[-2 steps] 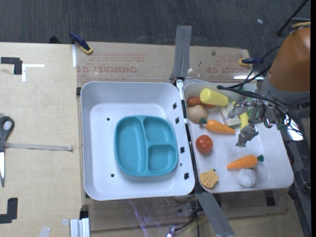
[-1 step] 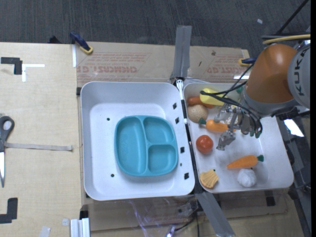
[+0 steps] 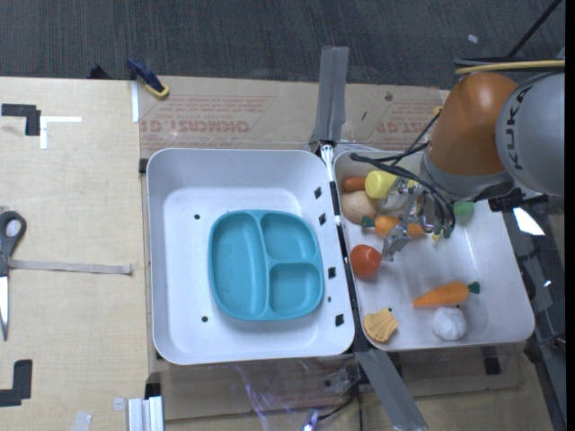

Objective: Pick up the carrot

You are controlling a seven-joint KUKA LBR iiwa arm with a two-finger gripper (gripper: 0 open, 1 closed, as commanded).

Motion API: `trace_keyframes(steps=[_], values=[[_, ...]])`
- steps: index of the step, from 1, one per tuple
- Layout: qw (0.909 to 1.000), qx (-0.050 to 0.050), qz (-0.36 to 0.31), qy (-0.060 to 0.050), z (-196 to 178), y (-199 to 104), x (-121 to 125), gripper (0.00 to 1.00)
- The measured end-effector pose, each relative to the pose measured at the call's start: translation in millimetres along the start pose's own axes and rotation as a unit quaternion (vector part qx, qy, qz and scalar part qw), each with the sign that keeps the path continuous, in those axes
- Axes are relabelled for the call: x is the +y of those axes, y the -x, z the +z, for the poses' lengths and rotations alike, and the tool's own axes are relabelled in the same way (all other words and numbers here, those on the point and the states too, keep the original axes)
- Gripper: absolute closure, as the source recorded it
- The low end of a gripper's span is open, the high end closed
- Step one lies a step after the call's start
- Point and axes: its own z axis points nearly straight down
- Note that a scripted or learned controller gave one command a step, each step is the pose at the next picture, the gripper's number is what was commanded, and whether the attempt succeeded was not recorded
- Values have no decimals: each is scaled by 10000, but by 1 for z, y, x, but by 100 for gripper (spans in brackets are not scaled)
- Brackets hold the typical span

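Toward the near side of the right bin (image 3: 503,241) lies the carrot (image 3: 442,294), just above a white ball (image 3: 449,324). Farther back from the carrot, the tool (image 3: 402,238) hangs over a small orange piece (image 3: 386,225); whether it is spread I cannot tell.

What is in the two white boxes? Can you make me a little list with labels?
left bin: a blue tray with three sections
right bin: toy food
carrot: lying flat, near the front, apart from the gripper
tomato: by the left wall
garlic: just in front of the carrot
cracker: front left corner
gripper: over the back of the right bin, above a pile of small foods
carrot picked up: not yet
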Motion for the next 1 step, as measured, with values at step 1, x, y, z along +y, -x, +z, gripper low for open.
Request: trace_keyframes(steps=[1], values=[[10000,-27,-13,5,-11,2,2,100]])
